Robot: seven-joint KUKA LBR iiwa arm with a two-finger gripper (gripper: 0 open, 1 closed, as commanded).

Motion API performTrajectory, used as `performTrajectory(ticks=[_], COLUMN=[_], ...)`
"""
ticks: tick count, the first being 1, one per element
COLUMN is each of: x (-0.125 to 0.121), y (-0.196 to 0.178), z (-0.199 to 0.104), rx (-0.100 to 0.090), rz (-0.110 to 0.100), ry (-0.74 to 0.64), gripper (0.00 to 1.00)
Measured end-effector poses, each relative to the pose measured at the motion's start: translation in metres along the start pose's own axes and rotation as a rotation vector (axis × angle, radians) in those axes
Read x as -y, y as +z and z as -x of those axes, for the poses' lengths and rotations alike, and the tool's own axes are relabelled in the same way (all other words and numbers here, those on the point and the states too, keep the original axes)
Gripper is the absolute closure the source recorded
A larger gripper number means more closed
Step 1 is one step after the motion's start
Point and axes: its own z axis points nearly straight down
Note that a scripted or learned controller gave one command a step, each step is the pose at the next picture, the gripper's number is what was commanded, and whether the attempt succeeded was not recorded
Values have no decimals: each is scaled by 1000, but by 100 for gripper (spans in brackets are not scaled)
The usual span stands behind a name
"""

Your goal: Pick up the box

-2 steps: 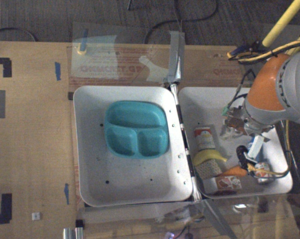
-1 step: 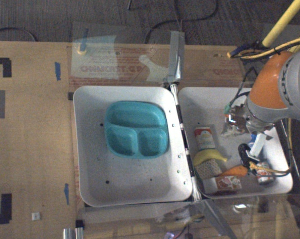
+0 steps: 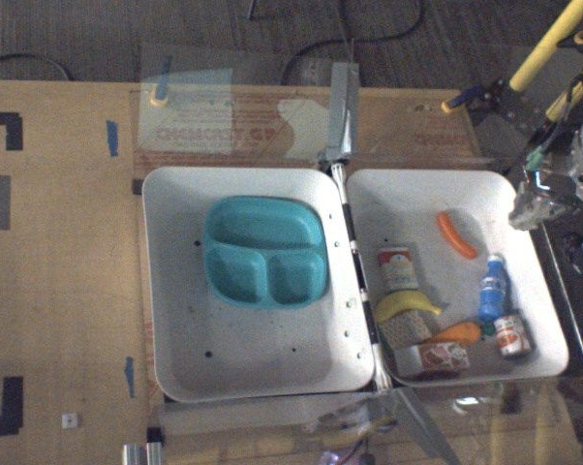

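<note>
The box (image 3: 398,267) is a small white and red carton lying flat in the right bin (image 3: 408,194), near its left wall. My gripper (image 3: 527,204) hangs at the far right, over the right bin's right rim, well away from the box and above it. Nothing shows in its grasp.
In the right bin lie an orange sausage (image 3: 456,233), a blue bottle (image 3: 492,290), a banana (image 3: 406,305), a carrot (image 3: 456,333), a small can (image 3: 510,336) and a flat red and white packet (image 3: 437,356). The left bin (image 3: 175,289) holds a teal divided plate (image 3: 264,251).
</note>
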Motion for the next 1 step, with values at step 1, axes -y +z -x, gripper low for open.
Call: performTrajectory(ticks=[1], x=[-70], y=[-217], z=[-41], rx=[1], rz=[-1], ry=[191], gripper=[100])
